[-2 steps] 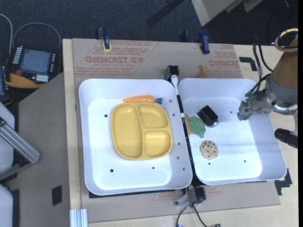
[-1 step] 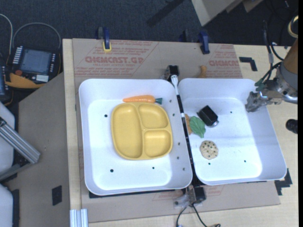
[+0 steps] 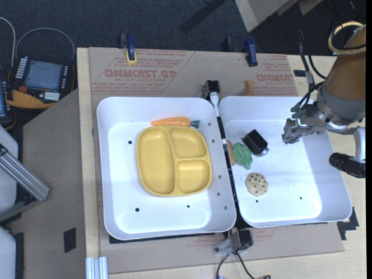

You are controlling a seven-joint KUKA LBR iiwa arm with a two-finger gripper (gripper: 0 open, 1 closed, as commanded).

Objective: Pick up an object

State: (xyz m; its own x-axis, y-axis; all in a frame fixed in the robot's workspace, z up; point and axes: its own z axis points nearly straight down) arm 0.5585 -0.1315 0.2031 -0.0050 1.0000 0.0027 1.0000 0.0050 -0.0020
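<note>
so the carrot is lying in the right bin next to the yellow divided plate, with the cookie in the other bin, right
Not quite: the carrot lies in the left bin, next to the yellow divided plate. The cookie is in the right bin. The camera view shows this.

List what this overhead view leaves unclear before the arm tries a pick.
- Gripper: too small and dark against the arm in the camera view to read.
- Green item: its left edge is tucked against the right bin wall, so its full shape is hidden.
- Black object: too small to identify.
- Arm: its upper part is cut off by the right edge.
</note>
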